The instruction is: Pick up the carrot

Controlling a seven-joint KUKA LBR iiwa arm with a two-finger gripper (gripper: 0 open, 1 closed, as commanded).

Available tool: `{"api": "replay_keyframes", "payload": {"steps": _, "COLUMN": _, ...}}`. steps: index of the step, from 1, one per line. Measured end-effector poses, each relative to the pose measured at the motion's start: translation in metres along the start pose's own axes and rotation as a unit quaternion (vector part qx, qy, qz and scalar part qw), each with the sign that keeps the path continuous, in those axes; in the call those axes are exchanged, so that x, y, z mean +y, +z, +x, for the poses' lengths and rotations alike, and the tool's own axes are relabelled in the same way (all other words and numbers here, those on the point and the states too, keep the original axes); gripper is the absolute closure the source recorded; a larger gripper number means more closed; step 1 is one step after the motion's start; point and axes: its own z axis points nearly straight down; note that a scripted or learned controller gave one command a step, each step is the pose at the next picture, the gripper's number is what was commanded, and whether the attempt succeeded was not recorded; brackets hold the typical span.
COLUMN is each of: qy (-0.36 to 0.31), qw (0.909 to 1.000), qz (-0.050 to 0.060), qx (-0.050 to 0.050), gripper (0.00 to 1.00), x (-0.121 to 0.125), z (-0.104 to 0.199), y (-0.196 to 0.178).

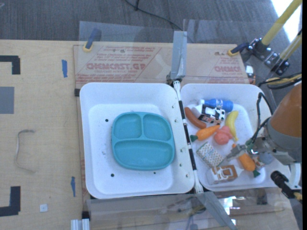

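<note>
The carrot, orange with a green stub at its left end, lies at a slant in the middle of the right bin. It sits between a brown sausage and a pink round item. My gripper hangs low over the bin's front right part, well to the right of the carrot and apart from it. A small orange piece lies right at the gripper's tip. The grey arm with its orange band reaches in from the right.
The right bin also holds a blue bottle, a black and white item, a banana, a checkered wafer and a brown biscuit. A teal divided plate lies in the left bin.
</note>
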Motion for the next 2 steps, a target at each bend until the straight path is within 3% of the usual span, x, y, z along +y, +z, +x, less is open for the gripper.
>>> {"api": "replay_keyframes", "payload": {"steps": 1, "qy": 0.004, "qw": 1.0000, "qz": -0.001, "qx": -0.002, "gripper": 1.00, "x": 0.000, "z": -0.004, "y": -0.008}}
{"api": "replay_keyframes", "payload": {"steps": 2, "qy": 0.032, "qw": 0.9995, "qz": 0.008, "qx": 0.000, "gripper": 1.00, "x": 0.016, "z": 0.042, "y": -0.101}}
